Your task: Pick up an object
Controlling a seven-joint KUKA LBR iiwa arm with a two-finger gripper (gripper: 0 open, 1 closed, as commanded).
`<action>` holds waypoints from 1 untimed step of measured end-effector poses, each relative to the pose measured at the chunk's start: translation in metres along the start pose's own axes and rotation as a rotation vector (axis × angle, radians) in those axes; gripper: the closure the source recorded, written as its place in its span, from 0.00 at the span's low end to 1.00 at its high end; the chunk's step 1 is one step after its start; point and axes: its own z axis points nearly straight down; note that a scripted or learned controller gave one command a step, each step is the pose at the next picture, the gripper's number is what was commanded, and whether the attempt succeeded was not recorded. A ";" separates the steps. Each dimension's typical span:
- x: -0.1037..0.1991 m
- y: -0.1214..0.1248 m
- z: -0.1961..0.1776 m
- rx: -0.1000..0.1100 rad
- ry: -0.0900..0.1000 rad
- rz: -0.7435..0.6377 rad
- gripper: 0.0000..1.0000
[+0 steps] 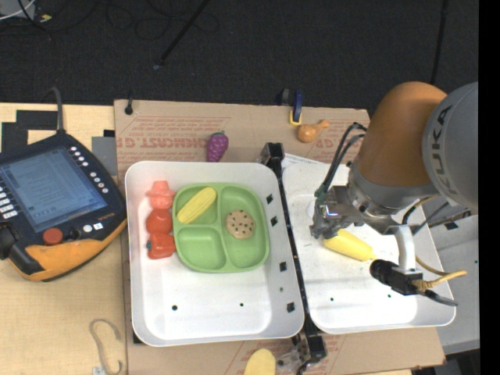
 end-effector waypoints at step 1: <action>0.020 -0.026 -0.015 -0.001 -0.001 0.001 1.00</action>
